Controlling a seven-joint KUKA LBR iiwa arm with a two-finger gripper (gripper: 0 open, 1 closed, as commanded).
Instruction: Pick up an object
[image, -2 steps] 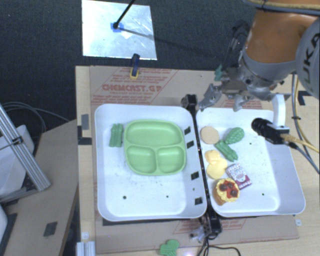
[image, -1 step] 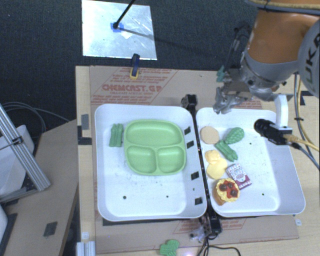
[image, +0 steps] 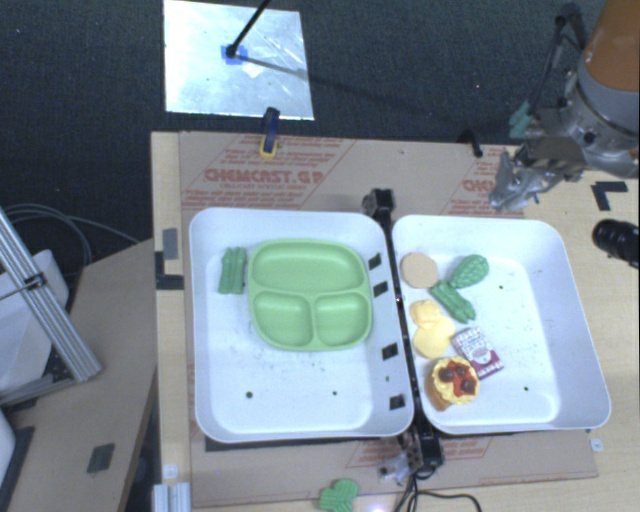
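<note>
While the arm waits above the far rim of the right bin (image: 570, 300), no object is yet grasped.

Gripper (image: 510, 192) hangs over the worktop (image: 420, 165) just beyond that bin, apart from every item; whether its jaws are spread or pressed together cannot be told, since they appear small and blurred. Candidate objects cluster at the bin's left side: a tan disc (image: 419, 268), 2 green pieces (image: 460, 285), a yellow piece (image: 431, 330), a small packet (image: 475, 350), a red-topped item (image: 455, 380). A green tray (image: 308, 295) fills the left bin (image: 215, 390), likely out of easy reach. The arm's upper part is cut off by the frame.
</note>
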